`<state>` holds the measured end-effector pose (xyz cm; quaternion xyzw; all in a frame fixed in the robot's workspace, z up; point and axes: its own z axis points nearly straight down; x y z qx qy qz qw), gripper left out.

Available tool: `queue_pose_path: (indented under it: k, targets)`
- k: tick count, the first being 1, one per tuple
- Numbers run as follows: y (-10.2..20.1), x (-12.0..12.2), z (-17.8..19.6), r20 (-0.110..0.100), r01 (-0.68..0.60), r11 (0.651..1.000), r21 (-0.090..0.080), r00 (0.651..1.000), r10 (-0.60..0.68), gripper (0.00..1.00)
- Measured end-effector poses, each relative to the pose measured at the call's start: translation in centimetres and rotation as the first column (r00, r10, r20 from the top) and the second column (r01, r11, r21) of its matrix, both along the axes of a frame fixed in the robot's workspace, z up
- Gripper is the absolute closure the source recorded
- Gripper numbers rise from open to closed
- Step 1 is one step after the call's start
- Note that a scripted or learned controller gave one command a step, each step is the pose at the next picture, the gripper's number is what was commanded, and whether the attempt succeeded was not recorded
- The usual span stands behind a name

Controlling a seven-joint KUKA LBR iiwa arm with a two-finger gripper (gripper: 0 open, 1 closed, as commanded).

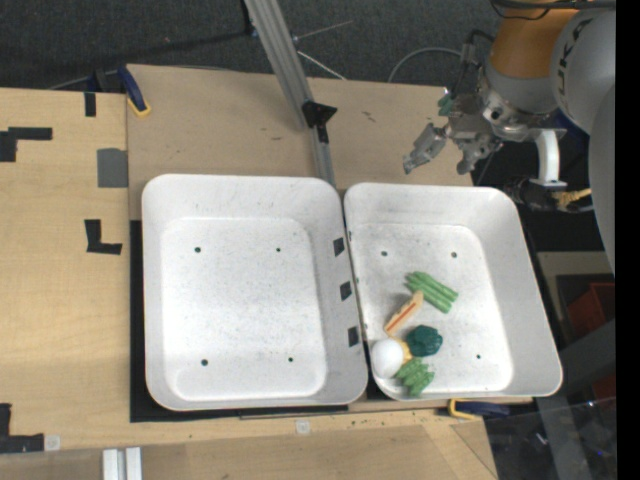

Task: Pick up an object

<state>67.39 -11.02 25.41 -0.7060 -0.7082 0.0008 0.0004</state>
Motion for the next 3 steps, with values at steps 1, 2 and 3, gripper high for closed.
queue_pose_path:
  k: [1, 2, 3]
  targets:
    - [0.0, 0.0, 0.0, 0.0, 0.001, 1.0, -0.001, 1.0, -0.001, 0.0]
    - [-0.8, 0.2, -4.9, -0.005, 0.002, 1.0, -0.001, 1.0, -0.002, 0.0]
    - [-0.3, 0.5, -9.4, -0.005, 0.0, 1.0, 0.0, 1.0, 0.0, 0.0]
